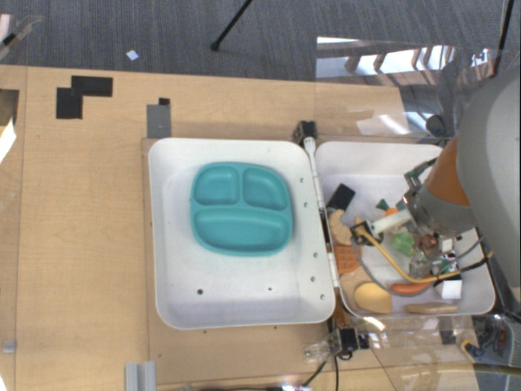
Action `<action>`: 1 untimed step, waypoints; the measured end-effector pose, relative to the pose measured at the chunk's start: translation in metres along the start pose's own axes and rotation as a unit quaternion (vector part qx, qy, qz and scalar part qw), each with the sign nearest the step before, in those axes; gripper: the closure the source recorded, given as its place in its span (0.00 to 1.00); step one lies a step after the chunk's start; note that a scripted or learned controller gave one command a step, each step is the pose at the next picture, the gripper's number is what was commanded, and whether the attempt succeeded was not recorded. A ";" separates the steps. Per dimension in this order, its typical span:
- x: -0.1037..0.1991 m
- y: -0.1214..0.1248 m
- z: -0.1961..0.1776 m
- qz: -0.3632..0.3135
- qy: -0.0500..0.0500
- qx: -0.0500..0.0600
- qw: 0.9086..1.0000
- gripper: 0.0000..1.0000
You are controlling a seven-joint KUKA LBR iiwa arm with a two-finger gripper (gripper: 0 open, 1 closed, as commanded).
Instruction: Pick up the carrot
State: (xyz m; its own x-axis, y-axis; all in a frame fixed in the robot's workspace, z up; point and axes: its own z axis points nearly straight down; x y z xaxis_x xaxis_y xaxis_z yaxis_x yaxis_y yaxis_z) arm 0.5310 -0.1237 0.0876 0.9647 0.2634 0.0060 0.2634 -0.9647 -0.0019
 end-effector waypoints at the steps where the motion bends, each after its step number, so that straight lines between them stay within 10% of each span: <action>1: -0.017 -0.032 -0.001 -0.108 0.002 -0.004 0.994 0.00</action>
State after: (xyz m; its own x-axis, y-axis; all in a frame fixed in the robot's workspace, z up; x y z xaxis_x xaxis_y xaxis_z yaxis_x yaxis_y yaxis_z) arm 0.5062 -0.0976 0.0886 0.8853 0.4648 0.0104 0.4648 -0.8854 0.0070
